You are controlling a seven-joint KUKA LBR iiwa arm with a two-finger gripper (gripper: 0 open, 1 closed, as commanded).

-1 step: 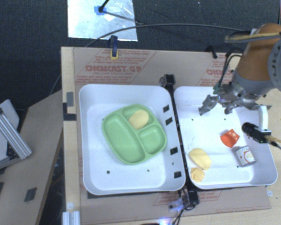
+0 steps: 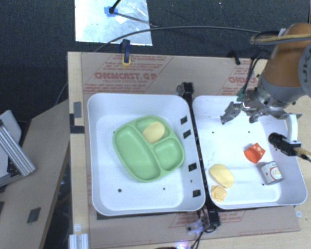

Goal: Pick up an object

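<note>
hand (image 2: pixel 242 112): spread, holding nothing (above right bin (image 2: pixel 295 191)) | orange object (image 2: pixel 255 152): near, apart

You lose the arm (image 2: pixel 295 61) past the right edge. The small can's (image 2: pixel 271 173) label looks too blurred to read.
</note>
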